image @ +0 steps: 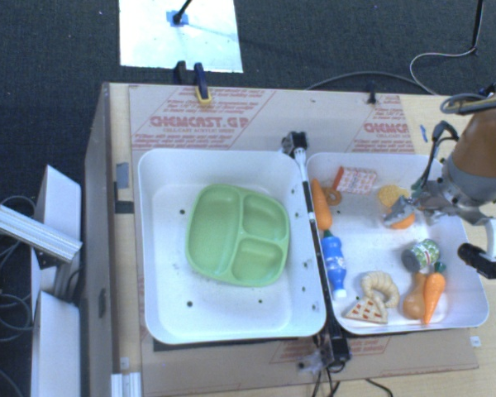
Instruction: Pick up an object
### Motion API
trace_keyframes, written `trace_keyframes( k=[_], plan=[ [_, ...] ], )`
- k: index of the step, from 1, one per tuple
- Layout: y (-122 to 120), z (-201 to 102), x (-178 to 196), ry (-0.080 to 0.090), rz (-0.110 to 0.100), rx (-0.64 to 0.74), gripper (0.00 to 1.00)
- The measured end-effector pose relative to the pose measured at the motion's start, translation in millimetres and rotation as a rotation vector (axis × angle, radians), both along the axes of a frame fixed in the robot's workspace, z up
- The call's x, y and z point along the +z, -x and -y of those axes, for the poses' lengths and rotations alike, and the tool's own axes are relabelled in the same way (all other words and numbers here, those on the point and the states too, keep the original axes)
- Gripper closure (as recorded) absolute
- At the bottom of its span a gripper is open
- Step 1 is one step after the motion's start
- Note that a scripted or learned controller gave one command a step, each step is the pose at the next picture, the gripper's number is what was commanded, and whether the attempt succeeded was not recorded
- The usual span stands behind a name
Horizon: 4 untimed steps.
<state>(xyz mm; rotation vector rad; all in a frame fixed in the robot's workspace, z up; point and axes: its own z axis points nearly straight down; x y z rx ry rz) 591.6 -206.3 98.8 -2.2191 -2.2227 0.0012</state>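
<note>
- White bins are sitting side by side on the bench point(231, 114), which is covered with printed brown board.
- Left bin point(161, 222) is holding a green tray point(238, 235) with several compartments, lying flat near its middle.
- Right bin point(471, 304) is carrying a scatter of toy food.
- An orange carrot point(321, 205) is lying along the right bin's left wall, and a blue-and-white bottle point(334, 263) is lying just below it along the same wall.
- A red-and-white packet point(357, 179) is lying near the bin's far edge, with a yellow piece point(388, 195) just to its right.
- A croissant point(379, 288) is sitting near the front, touching a pizza slice point(365, 310) below it.
- A second carrot point(432, 296) is lying against a tan pear-like piece point(413, 300) in the front right corner, and a grey-green round item point(422, 255) is sitting just above them.
- Grey arm with its orange band point(479, 143) is reaching in from the right, over the bin's far right part.
- Its gripper point(405, 213) is hanging low over an orange piece point(403, 220) near the yellow one.
- Whether the gripper is closed on that piece or merely over it, I cannot tell: the metal tip is hiding the contact.
</note>
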Motion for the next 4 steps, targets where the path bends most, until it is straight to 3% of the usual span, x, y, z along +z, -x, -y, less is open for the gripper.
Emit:
trace_keyframes(
  k=[2, 3, 4],
  plan=[
    [76.6, 0.3, -14.4, 0.001, 0.002, 0.000, 0.00],
    [75.2, 0.3, -3.5, 0.002, 0.006, 0.001, 1.00],
    [68.5, -59.4, 35.6, 0.000, 0.004, 0.003, 1.00]
  ],
)
